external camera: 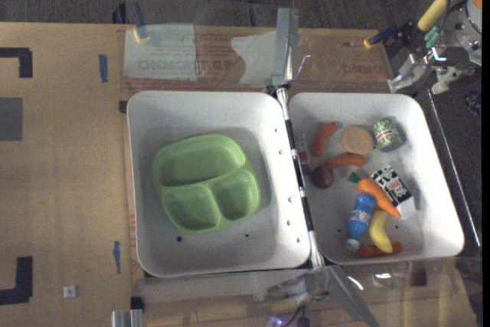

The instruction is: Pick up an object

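Your end effector [423,73] hung just past the right bin's [438,165] top corner; you could not tell its grip.

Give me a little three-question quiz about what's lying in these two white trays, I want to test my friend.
1. True or false: the green divided plate lies in the left bin.
2. Which thing lies nearest the right bin's front edge? A) green can B) yellow banana C) round tan disc
3. Fill in: the gripper is above the right bin's ______ corner, outside its rim.

Key
1. True.
2. B: the yellow banana lies by the front edge, beside the blue bottle; the green can and the round tan disc lie toward the back.
3. Back right.
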Available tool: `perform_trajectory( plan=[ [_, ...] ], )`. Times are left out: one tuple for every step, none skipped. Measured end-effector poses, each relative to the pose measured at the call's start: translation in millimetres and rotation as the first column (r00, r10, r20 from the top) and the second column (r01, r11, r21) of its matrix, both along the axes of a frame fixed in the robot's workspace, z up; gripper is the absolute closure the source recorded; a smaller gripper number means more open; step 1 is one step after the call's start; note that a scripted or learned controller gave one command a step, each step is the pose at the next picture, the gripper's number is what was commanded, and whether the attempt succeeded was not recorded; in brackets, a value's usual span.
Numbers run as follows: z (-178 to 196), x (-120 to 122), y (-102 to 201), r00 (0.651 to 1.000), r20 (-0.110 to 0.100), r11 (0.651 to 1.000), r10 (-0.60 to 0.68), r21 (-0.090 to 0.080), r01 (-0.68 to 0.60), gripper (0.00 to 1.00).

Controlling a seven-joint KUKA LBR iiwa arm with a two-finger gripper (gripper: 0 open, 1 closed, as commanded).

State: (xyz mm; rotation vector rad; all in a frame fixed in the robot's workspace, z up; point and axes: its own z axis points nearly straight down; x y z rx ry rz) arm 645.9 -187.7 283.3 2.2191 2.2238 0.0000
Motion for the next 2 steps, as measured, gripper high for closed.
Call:
perform_trajectory(
  plan=[
    [22,-32,-14,0.985,0.0,0.985,0.17,-0.001,-0.17,0.0],
    [-129,-82,-12,0.99,0.0,0.99,0.144,0.0,-0.144,0.0]
  ],
)
